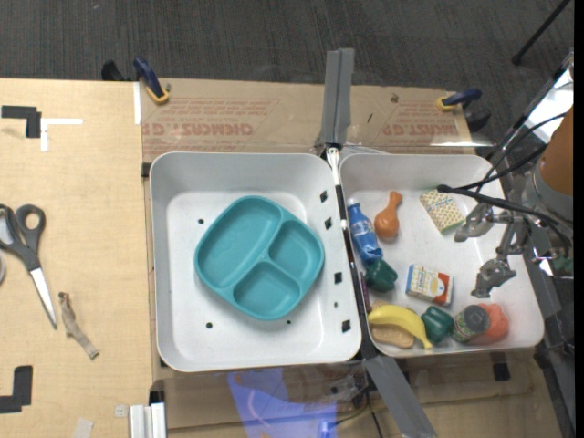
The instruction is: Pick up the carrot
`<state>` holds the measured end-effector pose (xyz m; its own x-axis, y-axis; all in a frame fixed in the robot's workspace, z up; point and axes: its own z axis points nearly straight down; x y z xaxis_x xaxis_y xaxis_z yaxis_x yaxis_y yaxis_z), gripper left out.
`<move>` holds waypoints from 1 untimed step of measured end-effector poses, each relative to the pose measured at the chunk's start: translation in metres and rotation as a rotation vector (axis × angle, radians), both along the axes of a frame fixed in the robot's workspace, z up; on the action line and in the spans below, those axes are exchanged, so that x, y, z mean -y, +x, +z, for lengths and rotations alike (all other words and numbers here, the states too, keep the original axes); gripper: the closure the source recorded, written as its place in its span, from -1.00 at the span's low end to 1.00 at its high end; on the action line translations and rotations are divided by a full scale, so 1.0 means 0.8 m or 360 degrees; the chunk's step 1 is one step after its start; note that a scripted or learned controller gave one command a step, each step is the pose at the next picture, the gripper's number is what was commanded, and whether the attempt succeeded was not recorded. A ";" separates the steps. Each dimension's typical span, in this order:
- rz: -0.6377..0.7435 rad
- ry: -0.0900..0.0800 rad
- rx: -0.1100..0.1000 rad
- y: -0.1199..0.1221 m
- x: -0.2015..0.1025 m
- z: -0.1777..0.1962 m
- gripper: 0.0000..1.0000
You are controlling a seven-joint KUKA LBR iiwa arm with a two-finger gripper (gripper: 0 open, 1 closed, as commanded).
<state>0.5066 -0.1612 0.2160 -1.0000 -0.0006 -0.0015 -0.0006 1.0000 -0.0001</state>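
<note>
carrot (389, 215) lies well left of the claw (494, 276); claw's state cannot be told

teal plate (260, 257), yellow banana (399, 319), orange carrot (389, 215) (bins (173, 336) white)

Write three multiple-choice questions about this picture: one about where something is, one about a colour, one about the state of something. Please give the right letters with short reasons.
1. Where is the carrot?
A. In the left bin
B. In the right bin
C. On the bench, beside the scissors

2. What colour is the divided plate?
A. Red
B. Yellow
C. Teal

3. What do the plate's compartments hold?
A. Nothing
B. A banana
C. A bottle

Answers:
1 B: the carrot lies in the right bin, next to the blue bottle.
2 C: the plate in the left bin is teal.
3 A: all three compartments are bare; the banana lies in the right bin.
</note>
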 end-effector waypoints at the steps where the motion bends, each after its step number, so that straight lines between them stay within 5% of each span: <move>1: 0.0117 0.0000 0.0002 0.052 -0.037 -0.154 -1.00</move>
<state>0.5483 -0.1316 0.0926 -0.9972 -0.0741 -0.0029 -0.0741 0.9972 -0.0004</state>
